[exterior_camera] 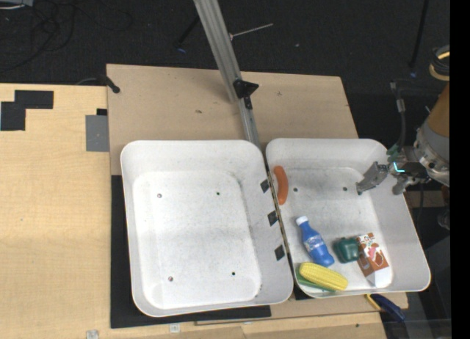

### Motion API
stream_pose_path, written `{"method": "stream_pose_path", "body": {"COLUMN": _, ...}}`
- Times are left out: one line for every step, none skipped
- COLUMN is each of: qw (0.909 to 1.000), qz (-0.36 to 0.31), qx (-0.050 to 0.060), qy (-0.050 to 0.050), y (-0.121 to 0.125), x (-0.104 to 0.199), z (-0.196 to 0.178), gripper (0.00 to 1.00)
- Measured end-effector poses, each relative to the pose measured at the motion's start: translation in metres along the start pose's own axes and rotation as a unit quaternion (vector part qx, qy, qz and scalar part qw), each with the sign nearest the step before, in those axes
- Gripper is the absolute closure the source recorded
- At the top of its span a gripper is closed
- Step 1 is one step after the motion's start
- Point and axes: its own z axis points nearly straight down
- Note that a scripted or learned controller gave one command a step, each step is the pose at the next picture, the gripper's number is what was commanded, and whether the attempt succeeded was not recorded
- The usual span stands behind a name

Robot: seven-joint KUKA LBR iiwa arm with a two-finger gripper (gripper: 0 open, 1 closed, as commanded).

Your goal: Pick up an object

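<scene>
The right bin point(330, 152) holds several objects. An orange sausage-shaped piece point(280, 183) lies along its left wall. A blue bottle point(314, 241) lies near the middle front, a yellow corn cob point(323, 277) at the front, a dark green object point(346, 249) beside a red-and-white carton point(373, 257) at the front right. My gripper point(385, 178) hangs over the bin's right side, above its rim, with its two fingers spread apart and nothing between them. It is well apart from all the objects.
The left bin point(147, 161) sits beside the right one, joined by black clips. A slanted aluminium rail point(220, 44) rises behind the bins. Tan board lies under and behind both bins, dark floor beyond.
</scene>
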Motion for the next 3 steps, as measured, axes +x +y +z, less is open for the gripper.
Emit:
{"method": "stream_pose_path", "body": {"qw": 1.0, "qz": -0.001, "qx": -0.002, "qy": -0.001, "y": 0.001, "x": 0.0, "z": -0.003, "gripper": 0.0}}
{"method": "stream_pose_path", "body": {"qw": 1.0, "qz": 0.0, "qx": 0.001, "qy": 0.0, "y": -0.006, "x": 0.002, "z": 0.06, "gripper": 0.0}}
{"method": "stream_pose_path", "body": {"qw": 1.0, "qz": 0.0, "qx": 0.0, "qy": 0.0, "y": -0.007, "x": 0.003, "z": 0.114, "gripper": 0.0}}
